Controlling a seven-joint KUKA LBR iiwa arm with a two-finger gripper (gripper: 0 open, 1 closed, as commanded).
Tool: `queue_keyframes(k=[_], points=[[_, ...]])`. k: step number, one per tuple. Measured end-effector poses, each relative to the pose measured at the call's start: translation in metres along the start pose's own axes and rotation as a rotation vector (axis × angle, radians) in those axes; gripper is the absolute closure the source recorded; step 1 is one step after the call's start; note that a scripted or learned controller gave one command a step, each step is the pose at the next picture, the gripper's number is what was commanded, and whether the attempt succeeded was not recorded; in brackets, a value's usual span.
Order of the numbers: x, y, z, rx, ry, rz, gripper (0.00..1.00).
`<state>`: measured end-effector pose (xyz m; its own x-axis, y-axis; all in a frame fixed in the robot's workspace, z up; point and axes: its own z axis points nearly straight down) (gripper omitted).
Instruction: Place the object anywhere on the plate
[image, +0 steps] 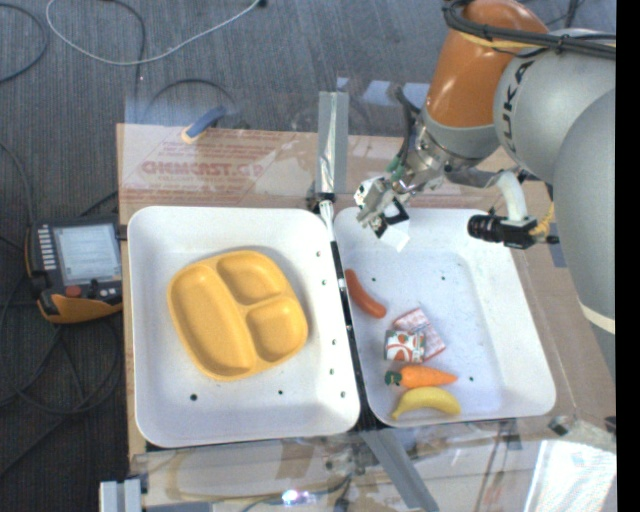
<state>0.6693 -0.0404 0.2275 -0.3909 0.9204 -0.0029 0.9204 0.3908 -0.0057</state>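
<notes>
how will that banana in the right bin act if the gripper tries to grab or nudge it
The banana is curved and smooth, so it would probably pivot or slide on the right bin floor rather than roll. It looks like a glossy toy, likely light and stiff. The carrot lies right beside it, so a nudge may shift both.

The grey arm (560, 110) reaches in from the right, orange band above the wrist, bent down and leftward. Its gripper (378, 208) hangs low, pointing down-left, nothing visible between it.
</notes>
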Motion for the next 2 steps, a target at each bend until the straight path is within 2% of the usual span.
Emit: queue_keyframes(k=[1, 2], points=[[0.098, -0.027, 0.048, 0.001, 0.005, -0.053, 1.0], [0.103, -0.004, 0.048, 0.001, 0.005, 0.063, 1.0]])
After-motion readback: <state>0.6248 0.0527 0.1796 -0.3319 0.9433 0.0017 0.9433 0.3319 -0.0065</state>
